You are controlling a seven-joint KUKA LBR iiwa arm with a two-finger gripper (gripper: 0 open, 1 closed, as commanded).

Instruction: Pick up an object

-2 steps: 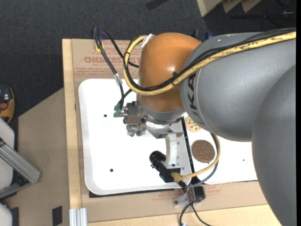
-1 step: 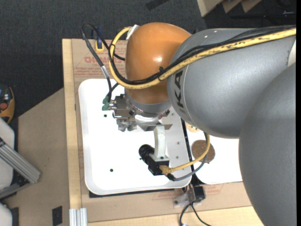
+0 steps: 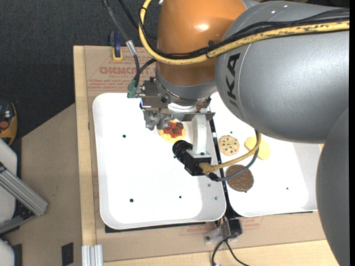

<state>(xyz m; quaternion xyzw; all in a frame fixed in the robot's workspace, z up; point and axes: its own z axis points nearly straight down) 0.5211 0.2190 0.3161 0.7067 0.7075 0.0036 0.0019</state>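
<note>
Over the left white bin (image 3: 144, 204), the gripper (image 3: 166, 121) hangs low above a small red-and-yellow object (image 3: 173, 129) lying near that bin's upper right part; whether its fingers are open or closed cannot be told; the piece looks light, rigid and probably slick plastic, best pinched across its narrow middle; a pale cookie (image 3: 228, 144) and a brown cookie (image 3: 241, 179) lie in the right bin (image 3: 288, 204).

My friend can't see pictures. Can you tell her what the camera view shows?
A big grey and orange robot arm reaches over two white bins, its gripper low above a small yellow and red thing. Two cookies lie in the right bin.
</note>
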